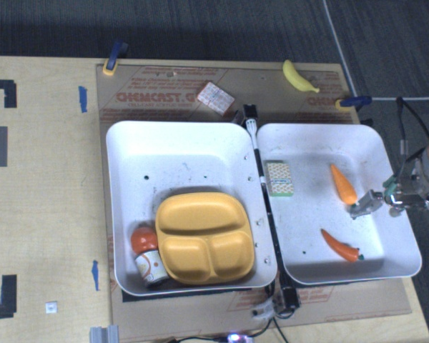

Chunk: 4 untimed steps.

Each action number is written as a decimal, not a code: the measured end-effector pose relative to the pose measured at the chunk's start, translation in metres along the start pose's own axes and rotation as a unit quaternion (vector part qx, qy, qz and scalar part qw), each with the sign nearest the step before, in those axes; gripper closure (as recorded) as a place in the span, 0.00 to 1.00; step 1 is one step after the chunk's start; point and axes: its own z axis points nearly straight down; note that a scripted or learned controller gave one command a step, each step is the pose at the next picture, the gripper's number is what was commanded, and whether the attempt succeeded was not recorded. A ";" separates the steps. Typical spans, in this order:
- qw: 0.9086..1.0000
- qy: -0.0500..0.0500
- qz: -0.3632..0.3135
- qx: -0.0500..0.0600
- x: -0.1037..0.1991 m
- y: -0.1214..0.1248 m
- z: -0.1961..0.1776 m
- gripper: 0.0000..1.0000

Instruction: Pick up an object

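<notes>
Approach geometry comes first: I see the hand (363,204) inside the right bin (311,140), close to that bin's right wall, with its tip touching or just beside the lower end of the upper carrot (342,184). Whether the fingers are spread or closed I cannot tell at this resolution, and nothing is visibly clamped between them, so I treat the carrot as not yet secured. The upper carrot lies tilted, mid-bin toward the right wall; a second carrot (340,245) lies near the bin's front right corner, well apart from the small patterned packet (279,178) against the left wall. For a clean pick I would centre the hand over the carrot's thick middle rather than its tapered end, align the jaws across its narrow width, and descend until the bin floor nearly stops them. The taper is likely to squirt out under pressure, so I would close slowly. The left bin (129,148), holding the yellow tray (204,234), is not involved.
</notes>
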 end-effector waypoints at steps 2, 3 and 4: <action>1.000 -0.001 0.001 -0.005 0.066 -0.001 0.093 1.00; 1.000 0.000 -0.001 -0.002 0.136 0.013 0.005 1.00; 1.000 -0.001 0.000 -0.002 0.136 0.013 0.005 0.00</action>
